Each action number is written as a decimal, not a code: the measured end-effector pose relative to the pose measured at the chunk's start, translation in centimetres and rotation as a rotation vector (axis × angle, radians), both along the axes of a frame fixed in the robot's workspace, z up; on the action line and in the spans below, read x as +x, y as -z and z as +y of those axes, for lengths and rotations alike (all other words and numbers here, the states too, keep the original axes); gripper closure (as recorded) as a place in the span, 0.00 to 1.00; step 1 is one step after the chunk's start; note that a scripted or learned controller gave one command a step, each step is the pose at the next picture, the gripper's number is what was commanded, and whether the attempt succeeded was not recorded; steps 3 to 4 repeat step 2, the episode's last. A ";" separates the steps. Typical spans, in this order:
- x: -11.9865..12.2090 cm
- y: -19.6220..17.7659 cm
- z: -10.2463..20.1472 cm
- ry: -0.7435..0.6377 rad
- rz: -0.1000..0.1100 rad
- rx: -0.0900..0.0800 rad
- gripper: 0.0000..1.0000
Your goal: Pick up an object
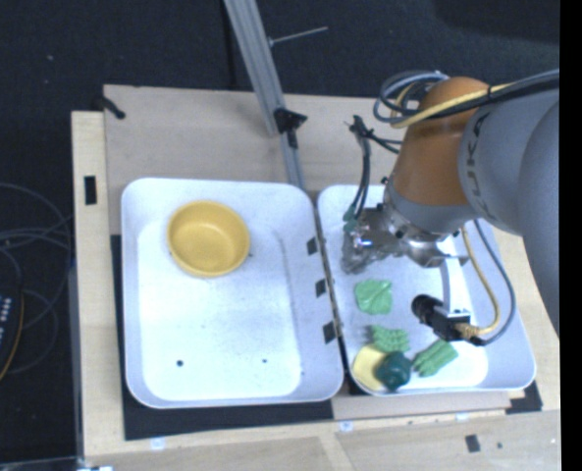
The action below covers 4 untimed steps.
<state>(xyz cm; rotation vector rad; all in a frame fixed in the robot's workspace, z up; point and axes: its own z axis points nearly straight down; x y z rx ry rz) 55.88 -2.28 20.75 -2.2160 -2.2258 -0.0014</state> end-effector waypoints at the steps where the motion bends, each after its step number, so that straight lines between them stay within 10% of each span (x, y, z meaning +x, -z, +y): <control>1: 2.1 -0.6 5.5 0.000 -0.001 0.000 1.00; 4: 2.9 -2.6 9.6 0.001 -0.002 0.000 1.00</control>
